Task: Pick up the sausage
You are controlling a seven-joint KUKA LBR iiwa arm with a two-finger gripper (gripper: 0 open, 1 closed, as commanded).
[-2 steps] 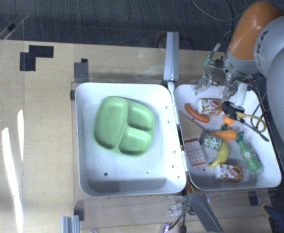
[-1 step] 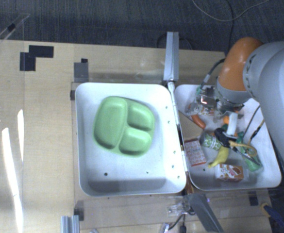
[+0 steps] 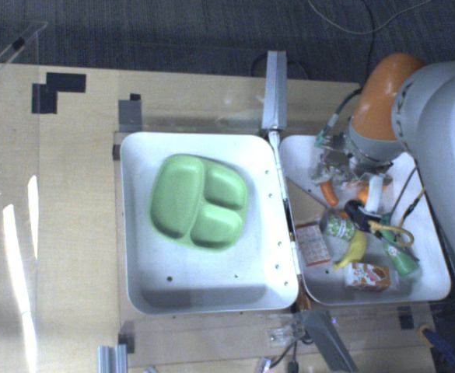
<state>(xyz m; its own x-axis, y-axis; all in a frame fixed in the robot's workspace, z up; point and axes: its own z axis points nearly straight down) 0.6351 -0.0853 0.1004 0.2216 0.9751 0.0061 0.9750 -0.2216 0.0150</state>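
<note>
In the camera view, the sausage (image 3: 330,193) appears to be the short reddish-orange piece lying in the right bin (image 3: 439,284), towards that bin's far left part. It sits just beneath the gripper (image 3: 337,169), on the near side of it, so close that the two seem to touch or nearly touch. Only a small stretch of it shows, because the gripper's body and the wires around it cover the rest. I cannot be sure of its full shape or which way it points.

The gripper's tip is lost among cables and metal parts. Whether it is apart, together, or closed on anything cannot be told from here.

Nearer the camera, other things crowd the same bin. A green can (image 3: 337,225) lies just below the sausage, with a banana (image 3: 355,248) beside it and a red-and-white packet (image 3: 313,244) to their left. A small carton (image 3: 369,276) is by the near wall, and a green bottle (image 3: 404,263) lies to its right. Their labels are too blurred to read.

The arm (image 3: 437,123) comes in from the right. Its broad grey body is cut off by the frame edge, and it overhangs the right bin's right side. The orange band (image 3: 383,99) sits above the wrist, which points down and to the left into the bin's far corner.

The left bin (image 3: 211,290) holds a green divided plate (image 3: 198,200), well apart from the gripper.
</note>
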